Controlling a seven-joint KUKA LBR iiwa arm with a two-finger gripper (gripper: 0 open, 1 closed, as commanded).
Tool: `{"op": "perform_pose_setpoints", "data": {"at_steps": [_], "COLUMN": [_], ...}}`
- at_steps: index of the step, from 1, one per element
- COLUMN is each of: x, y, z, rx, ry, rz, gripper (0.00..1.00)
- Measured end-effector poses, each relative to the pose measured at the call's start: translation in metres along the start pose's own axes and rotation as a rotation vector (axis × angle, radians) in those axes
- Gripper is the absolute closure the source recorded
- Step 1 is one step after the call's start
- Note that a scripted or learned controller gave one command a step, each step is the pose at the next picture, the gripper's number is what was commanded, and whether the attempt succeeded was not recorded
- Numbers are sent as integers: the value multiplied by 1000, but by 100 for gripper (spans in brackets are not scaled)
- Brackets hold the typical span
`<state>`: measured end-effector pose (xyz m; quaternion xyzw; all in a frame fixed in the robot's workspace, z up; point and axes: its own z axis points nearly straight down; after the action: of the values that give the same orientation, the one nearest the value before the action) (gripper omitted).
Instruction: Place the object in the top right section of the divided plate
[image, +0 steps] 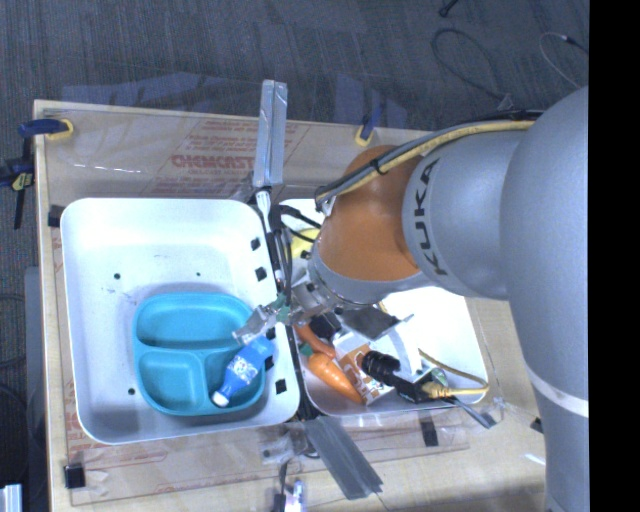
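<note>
While the grey arm reaches in from your right across the worktop, its gripper hangs over the right edge of the blue three-section plastic plate, which sits in the left shallow white bin. You cannot tell from this view how far the gripper is open or whether it has hold of anything. Just below it, touching or nearly so, the small blue bottle with a white cap lies tilted in the plate's lower right compartment, cap pointing down and left. In the right white bin, an orange carrot lies near the dividing wall, partly under the arm.
</note>
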<state>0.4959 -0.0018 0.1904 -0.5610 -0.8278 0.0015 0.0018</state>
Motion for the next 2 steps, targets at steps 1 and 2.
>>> {"op": "perform_pose_setpoints", "data": {"at_steps": [1, 2], "x": [98, 96], "y": [29, 29], "z": [48, 39], "rx": [1, 2], "ry": [0, 0], "rz": [-285, -285], "gripper": [0, 100]}}
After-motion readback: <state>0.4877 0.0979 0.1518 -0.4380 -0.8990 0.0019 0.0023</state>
